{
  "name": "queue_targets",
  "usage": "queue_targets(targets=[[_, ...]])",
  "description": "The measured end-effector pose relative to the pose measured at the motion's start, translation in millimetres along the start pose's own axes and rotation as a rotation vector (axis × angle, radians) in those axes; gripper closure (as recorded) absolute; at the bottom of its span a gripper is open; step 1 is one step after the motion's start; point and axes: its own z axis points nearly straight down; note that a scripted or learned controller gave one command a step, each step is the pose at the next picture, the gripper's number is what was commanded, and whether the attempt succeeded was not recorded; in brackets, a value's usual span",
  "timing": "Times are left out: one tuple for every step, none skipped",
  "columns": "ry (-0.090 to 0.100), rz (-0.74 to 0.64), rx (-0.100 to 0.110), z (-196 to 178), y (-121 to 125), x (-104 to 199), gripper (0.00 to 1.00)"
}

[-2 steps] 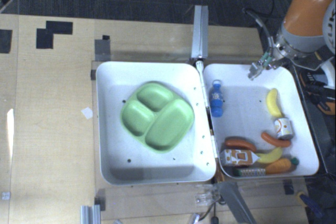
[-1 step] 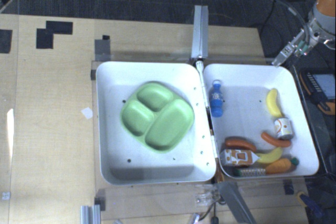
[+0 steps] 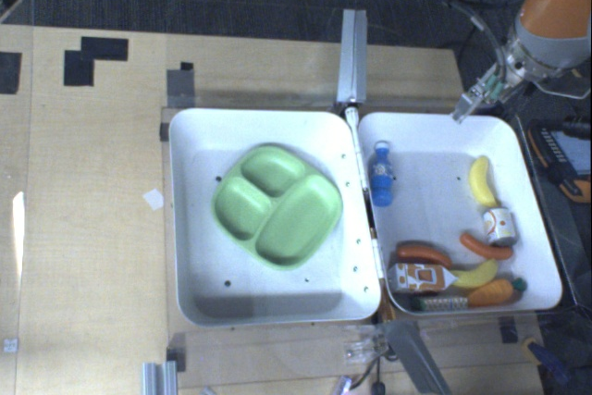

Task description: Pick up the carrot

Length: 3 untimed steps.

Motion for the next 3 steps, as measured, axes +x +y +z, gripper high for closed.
queue_targets(targets=[[0.0,-0.365,0.0,11,-18,11,1.0],[-0.005,-0.651,-0.002,-33,-32,-21,1.0],[-0.005,-0.944,-0.002,-47,-54,-40,1.0]])
